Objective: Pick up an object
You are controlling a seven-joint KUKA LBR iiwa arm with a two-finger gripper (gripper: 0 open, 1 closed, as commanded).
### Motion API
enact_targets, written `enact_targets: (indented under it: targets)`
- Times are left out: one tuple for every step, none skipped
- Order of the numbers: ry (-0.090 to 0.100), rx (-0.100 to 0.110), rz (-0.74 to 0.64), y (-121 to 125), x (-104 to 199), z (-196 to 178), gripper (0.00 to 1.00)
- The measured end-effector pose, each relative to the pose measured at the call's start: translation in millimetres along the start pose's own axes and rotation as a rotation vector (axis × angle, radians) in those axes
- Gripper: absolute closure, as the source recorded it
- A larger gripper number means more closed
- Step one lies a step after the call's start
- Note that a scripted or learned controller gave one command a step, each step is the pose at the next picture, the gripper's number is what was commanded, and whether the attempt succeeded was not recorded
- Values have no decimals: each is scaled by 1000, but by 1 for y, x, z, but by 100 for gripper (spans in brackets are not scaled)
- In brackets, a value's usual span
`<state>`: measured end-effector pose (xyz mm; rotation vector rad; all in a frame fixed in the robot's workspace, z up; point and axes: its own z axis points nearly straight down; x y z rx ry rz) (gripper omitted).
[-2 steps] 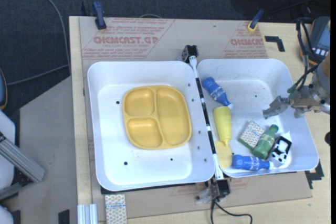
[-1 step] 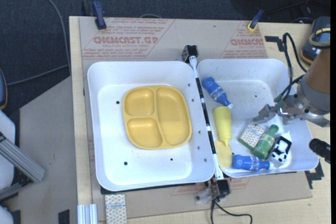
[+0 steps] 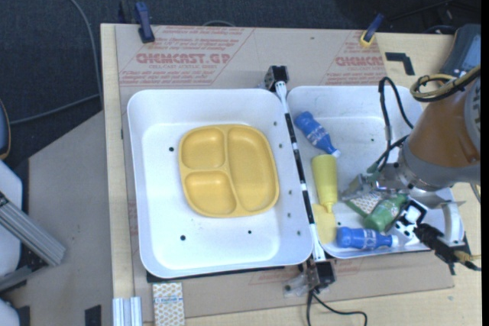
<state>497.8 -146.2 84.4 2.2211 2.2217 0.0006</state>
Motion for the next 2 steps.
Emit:
enact_targets:
  targets:
    - [0, -2, 0, 0, 0, -10, 100]
    - [1, 0, -1, 26, 80, -100, 100]
